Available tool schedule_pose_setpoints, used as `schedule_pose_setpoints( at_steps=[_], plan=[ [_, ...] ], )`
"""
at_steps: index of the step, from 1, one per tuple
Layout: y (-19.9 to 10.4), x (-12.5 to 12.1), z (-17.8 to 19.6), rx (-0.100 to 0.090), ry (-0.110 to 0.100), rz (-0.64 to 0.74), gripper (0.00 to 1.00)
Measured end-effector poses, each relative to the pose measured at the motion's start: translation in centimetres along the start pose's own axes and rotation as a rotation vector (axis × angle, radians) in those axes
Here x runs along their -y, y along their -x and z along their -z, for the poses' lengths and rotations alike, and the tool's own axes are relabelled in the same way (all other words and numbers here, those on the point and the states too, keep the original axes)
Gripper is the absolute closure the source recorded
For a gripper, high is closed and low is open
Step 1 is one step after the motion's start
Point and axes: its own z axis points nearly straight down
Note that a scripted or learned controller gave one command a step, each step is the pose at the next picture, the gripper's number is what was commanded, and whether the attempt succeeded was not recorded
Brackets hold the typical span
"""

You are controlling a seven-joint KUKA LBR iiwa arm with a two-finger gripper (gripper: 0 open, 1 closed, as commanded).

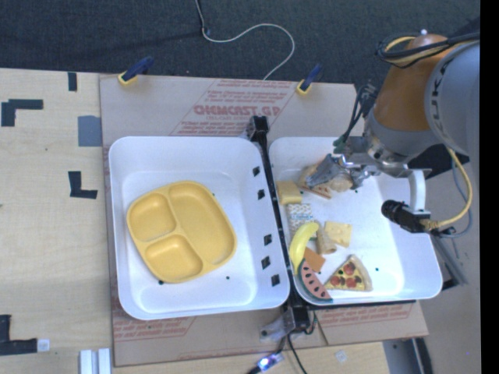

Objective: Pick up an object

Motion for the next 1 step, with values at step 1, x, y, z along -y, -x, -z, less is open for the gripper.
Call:
schedule_pose_setpoints(
  at_steps=[1],
  plan=[
    [-0.04, -0.08, 2.91, 0.0, -0.001, 0.001, 1.0]
  ],
)
